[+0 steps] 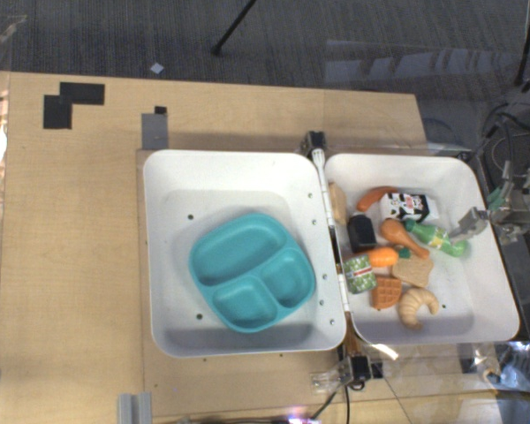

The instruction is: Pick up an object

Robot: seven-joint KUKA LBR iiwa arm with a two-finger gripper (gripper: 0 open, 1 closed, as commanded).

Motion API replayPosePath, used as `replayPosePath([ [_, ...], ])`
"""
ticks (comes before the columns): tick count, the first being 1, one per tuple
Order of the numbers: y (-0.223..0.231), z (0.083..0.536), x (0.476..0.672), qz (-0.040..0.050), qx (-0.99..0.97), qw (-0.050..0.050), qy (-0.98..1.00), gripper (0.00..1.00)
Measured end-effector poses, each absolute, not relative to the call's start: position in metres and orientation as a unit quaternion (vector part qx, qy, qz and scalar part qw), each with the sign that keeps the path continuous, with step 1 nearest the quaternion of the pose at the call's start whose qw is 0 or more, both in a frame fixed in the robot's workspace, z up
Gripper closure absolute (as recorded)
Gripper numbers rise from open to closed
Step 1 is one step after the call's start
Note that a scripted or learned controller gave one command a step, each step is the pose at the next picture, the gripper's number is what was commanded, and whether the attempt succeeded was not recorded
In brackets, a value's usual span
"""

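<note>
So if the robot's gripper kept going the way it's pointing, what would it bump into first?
Probably the green toy at the right bin's edge. The gripper points left and down toward it, though depth is hard to judge from above.

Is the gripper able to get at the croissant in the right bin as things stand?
Probably yes: the croissant lies uncovered at the near edge of the pile, touching the waffle, and the gripper sits at that bin's right rim.

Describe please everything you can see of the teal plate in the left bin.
The teal plate looks like smooth moulded plastic, with rounded corners and a raised rim. Low ridges divide it into three compartments, one large and two smaller, all without food. It lies flat, turned at a slant to the walls, near the middle of the left bin, resting on the white floor. No other object touches it.
</note>
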State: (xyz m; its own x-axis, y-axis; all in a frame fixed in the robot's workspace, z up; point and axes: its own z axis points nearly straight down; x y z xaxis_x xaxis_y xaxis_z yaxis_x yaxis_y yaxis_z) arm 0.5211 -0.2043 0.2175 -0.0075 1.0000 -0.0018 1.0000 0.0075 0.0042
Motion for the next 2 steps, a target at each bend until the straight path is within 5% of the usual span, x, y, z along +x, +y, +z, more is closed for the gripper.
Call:
replayPosePath([
  [1, -0.156, 0.115, 0.542, 0.0036, 0.701, 0.007, 0.714, 0.00],
  [2, -0.107, 0.088, 0.633, 0.0037, 0.742, 0.003, 0.670, 0.00],
])
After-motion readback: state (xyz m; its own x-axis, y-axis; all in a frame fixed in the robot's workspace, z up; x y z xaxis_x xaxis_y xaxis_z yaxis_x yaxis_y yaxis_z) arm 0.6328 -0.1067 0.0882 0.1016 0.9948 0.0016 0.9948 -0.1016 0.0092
